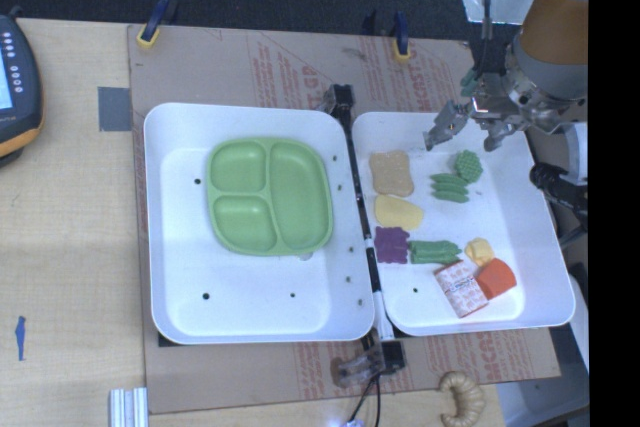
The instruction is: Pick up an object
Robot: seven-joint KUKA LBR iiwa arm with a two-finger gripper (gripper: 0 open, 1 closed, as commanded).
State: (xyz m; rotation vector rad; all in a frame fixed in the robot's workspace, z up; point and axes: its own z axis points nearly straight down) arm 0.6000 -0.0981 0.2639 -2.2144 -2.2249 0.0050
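Gripper (468,127), fingers spread and empty, hovers just above the green broccoli piece (467,164); descend vertically, centring both fingers astride it.

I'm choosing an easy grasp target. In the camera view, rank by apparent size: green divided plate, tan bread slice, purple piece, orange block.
1. green divided plate, by far
2. tan bread slice
3. purple piece and orange block: these look too alike to rank.

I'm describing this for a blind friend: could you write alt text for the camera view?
A robot arm's gripper, fingers spread open and holding nothing, hangs over the far part of the right white bin, which holds small toy foods such as a slice of bread and green beans. The left bin holds a green divided plate.
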